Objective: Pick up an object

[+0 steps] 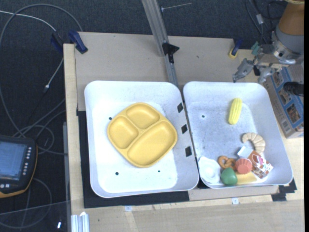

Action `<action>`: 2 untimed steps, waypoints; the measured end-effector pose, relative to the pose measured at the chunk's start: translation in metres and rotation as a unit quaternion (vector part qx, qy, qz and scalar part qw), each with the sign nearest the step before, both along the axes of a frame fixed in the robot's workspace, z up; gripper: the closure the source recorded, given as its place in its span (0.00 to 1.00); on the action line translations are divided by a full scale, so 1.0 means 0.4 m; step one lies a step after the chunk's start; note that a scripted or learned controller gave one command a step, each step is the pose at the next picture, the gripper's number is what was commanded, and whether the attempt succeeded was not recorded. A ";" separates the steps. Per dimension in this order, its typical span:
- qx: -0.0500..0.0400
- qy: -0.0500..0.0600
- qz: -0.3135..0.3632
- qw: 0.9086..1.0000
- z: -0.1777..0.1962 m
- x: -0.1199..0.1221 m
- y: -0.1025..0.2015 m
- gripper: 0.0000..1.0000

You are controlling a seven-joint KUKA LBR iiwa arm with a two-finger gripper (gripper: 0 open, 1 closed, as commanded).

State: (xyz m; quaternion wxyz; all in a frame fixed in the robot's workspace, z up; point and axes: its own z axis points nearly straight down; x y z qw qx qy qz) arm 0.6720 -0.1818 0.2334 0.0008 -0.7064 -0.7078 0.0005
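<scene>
Left white bin [96, 129]: one yellow three-compartment plastic plate [142, 134]. Right white bin [207, 124]: yellow toy corn cob [235, 110] lying alone; croissant [253, 139], pretzel [225, 161], green ball [229, 177] clustered at near corner. Gripper [251, 66] beyond right bin's far rim, nothing between fingers

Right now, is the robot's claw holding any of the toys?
No. The gripper hangs open above the right bin's far edge, nothing between its fingers. The toy corn lies untouched.

The arm enters at the upper right of the frame, orange band at the very top edge, grey wrist below. Its hand [248, 67] points toward the left, fingers spread apart, gripping nothing.
</scene>
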 end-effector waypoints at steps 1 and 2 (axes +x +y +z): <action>0.000 0.000 0.000 1.000 0.000 0.000 0.000 0.00; 0.001 0.002 0.000 1.000 -0.111 -0.008 0.016 0.00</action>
